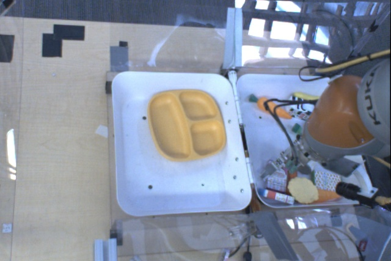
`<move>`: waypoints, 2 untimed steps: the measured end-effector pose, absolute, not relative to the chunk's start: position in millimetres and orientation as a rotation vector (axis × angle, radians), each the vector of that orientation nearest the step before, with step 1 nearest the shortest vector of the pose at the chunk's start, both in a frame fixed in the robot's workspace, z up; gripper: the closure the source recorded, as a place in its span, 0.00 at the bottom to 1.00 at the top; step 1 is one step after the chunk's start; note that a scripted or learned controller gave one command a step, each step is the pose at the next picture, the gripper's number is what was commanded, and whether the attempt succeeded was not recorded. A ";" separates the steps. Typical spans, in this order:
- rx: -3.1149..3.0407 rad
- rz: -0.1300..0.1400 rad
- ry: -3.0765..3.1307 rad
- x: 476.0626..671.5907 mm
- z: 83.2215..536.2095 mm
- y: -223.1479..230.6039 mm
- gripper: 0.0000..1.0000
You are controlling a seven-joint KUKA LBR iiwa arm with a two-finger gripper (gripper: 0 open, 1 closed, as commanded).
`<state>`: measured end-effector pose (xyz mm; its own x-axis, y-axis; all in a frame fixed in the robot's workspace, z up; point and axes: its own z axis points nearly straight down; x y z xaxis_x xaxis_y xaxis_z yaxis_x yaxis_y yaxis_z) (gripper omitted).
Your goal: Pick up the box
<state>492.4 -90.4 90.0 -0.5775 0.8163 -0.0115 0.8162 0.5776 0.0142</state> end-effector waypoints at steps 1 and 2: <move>1.431 0.018 2.772 495.3 102.1 -88.7 1.00; 1.565 0.006 2.717 498.8 185.9 -2.2 1.00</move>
<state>498.8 -2.2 185.9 -0.5019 0.8649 -0.0029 0.8649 0.5019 0.0064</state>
